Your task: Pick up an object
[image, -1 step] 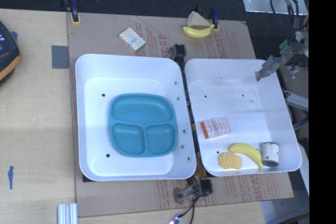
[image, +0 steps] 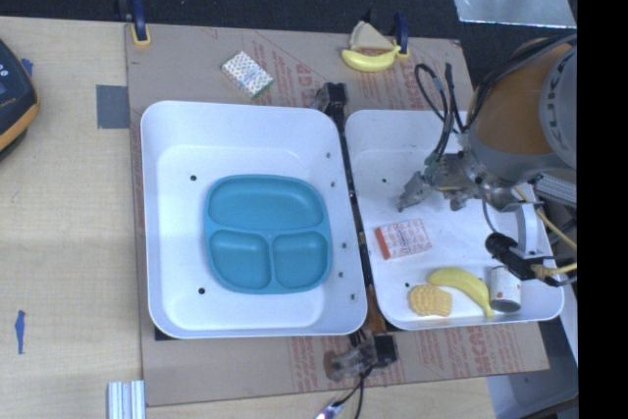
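While the grey arm with its orange band (image: 525, 113) reached in from the right, its hand (image: 417, 191) hung low over the far part of the right-hand shallow white bin (image: 378, 147); whether it was open or closed could not be told, and nothing was seen in it. Candidate objects lay untouched nearer in that bin: a flat red-and-white paper packet (image: 403, 238) just beside the hand, a yellow plastic banana (image: 464, 286), a ridged yellow-orange block (image: 430, 300) and a small white-and-grey cylinder (image: 504, 290). A blue three-compartment tray (image: 267, 233) sat in the left-hand white bin (image: 162, 211). Judged from this, the pick remained undone; grasp and lift were left.
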